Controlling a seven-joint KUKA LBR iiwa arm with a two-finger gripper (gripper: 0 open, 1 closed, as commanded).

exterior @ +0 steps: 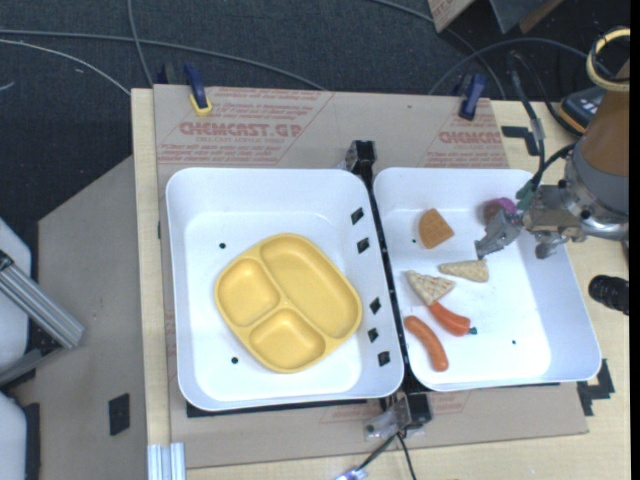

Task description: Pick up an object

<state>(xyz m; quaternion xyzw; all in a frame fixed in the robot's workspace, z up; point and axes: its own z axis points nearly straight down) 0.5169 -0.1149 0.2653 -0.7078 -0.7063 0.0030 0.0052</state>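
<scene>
We're looking down at two white bins sitting side by side on the bench. The left bin [190, 268] is holding a yellow divided plate [288, 301] with three compartments, lying flat and a bit rotated, nothing in any of them as far as we can see.

The right bin [560, 338] is where the food bits are lying. We're seeing a round orange-brown piece [435, 228] near the upper left, two tan wedge-shaped pieces, one [465, 270] in the middle and one [429, 287] just left and below it, then two sausages near the bottom left: a shorter redder one [451, 318] and a longer orange one [427, 342], close together but seemingly not touching.

The gripper [497, 240] is reaching in from the right and hanging over the upper part of the right bin, just above the middle wedge. We honestly can't tell how its jaws are standing from this angle, and nothing is visibly sitting between them. There's a purplish thing [500, 209] right beside the wrist; we can't make out what it is or whether it's lying in the bin. The arm [605, 158] itself is getting cut off at the right edge.
</scene>
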